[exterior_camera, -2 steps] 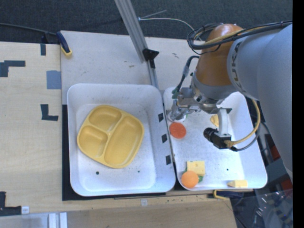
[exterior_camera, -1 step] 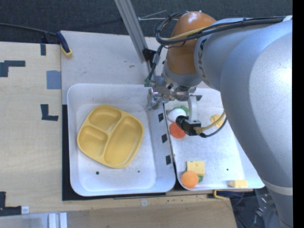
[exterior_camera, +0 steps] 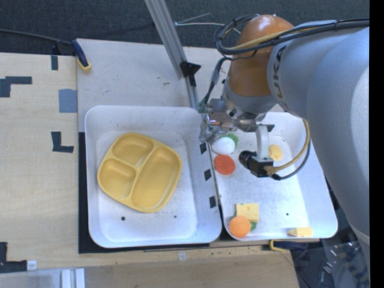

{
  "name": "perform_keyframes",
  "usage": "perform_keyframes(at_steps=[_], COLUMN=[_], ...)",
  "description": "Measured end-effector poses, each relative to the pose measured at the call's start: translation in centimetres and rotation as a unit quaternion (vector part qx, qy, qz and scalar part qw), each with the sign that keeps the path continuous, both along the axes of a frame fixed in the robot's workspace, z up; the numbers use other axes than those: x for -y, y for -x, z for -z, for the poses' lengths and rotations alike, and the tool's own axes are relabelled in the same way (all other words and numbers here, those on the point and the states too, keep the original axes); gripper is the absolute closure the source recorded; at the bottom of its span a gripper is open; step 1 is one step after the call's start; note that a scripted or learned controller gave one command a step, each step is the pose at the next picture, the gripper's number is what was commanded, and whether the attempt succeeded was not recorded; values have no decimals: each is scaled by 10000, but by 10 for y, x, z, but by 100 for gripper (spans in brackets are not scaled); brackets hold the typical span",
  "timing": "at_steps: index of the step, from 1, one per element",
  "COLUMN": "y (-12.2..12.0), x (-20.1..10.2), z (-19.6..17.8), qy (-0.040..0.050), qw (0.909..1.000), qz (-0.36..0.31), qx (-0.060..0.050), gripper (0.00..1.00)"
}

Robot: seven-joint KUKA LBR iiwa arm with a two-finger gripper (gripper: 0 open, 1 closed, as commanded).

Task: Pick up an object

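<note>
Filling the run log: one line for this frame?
arm: over right bin | gripper: above white object, grasp unclear | near: red disc | left bin: yellow tray | task: pending

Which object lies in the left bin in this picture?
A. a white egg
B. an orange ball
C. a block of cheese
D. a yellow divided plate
D. The yellow divided plate lies alone in the left bin, while the orange ball and the other small things sit in the right bin.
</note>
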State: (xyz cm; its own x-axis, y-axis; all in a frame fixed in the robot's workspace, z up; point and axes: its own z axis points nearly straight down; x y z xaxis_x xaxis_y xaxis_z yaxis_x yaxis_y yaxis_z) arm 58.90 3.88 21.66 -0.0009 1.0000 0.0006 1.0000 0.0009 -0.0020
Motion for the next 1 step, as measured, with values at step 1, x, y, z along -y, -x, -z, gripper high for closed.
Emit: perform_keyframes(at_steps=[1], y=[-1], x=[0], z=[2], qy=[5], qw=[10000], qz=[-2], qx=[-3], gripper=[0])
